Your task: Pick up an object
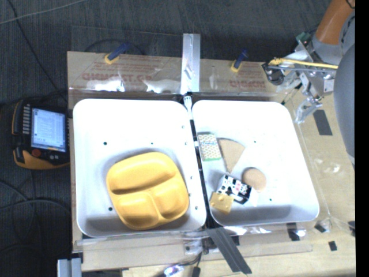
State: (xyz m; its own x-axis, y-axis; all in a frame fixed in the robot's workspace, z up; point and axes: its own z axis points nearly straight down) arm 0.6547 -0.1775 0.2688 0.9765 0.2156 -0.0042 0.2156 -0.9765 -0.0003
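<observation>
Two white bins: the left bin [86, 154] has one yellow tray [148, 189], the right bin [282, 154] has five small things. The gripper [277, 71] sits beyond the right bin's far corner; can't tell how its fingers are set.

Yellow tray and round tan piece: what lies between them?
In the camera view, between the yellow tray and the round tan piece lie the bins' meeting rims and the black-and-white patterned item.

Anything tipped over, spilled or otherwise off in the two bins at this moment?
Nothing spilled or visibly damaged. The yellow divided tray sits askew in the left bin. In the right bin, the small items crowd the left side; the black-and-white patterned piece lies tilted, touching the small yellow block.
</observation>
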